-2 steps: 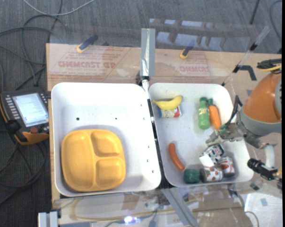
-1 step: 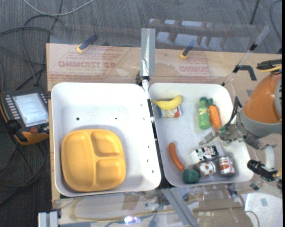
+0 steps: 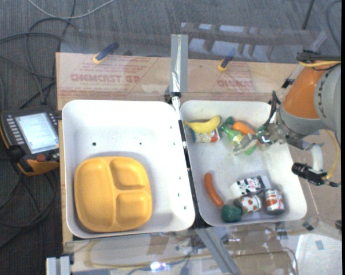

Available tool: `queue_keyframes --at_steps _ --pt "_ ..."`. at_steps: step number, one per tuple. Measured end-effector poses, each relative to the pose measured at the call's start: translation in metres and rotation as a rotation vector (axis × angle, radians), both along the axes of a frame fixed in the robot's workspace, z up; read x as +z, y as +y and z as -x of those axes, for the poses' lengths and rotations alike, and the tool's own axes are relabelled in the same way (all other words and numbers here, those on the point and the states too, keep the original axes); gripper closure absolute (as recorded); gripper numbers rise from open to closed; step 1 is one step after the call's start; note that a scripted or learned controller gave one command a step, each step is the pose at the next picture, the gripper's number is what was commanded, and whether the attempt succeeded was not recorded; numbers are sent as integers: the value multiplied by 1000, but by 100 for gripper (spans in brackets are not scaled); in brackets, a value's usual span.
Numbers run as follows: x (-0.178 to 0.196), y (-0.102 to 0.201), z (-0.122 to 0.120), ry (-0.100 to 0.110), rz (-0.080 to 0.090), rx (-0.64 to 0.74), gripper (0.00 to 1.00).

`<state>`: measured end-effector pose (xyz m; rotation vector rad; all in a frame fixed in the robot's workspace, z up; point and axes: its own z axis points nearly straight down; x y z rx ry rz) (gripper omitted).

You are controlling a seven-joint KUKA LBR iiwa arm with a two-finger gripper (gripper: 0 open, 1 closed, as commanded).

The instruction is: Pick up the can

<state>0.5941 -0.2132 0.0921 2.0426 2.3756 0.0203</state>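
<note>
A small can (image 3: pixel 273 200) with a red and white label lies in the front right corner of the right bin (image 3: pixel 292 179). A second small tin (image 3: pixel 249 204) with a tomato picture lies against its left side. My gripper (image 3: pixel 257 140) is low over the back of the same bin, well behind the can, beside a pale green item (image 3: pixel 245 146). The grey arm with its orange band (image 3: pixel 307 99) reaches in from the right.
A white carton (image 3: pixel 252 184), a green lump (image 3: pixel 231 213) and an orange sausage (image 3: pixel 213 189) lie near the can. A banana (image 3: pixel 203 124), a carrot (image 3: pixel 244 128) and a green vegetable (image 3: pixel 227 124) sit at the back. A yellow compartment tray (image 3: pixel 113 193) lies in the left bin (image 3: pixel 103 116).
</note>
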Motion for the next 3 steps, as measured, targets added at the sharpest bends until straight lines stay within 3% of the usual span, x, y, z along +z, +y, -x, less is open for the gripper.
queue_keyframes --at_steps 1,2,3 --pt "2 3 60 -5 0 -141 0" --pt "2 5 90 -11 -4 -270 0" --pt "34 18 14 17 5 -293 0"
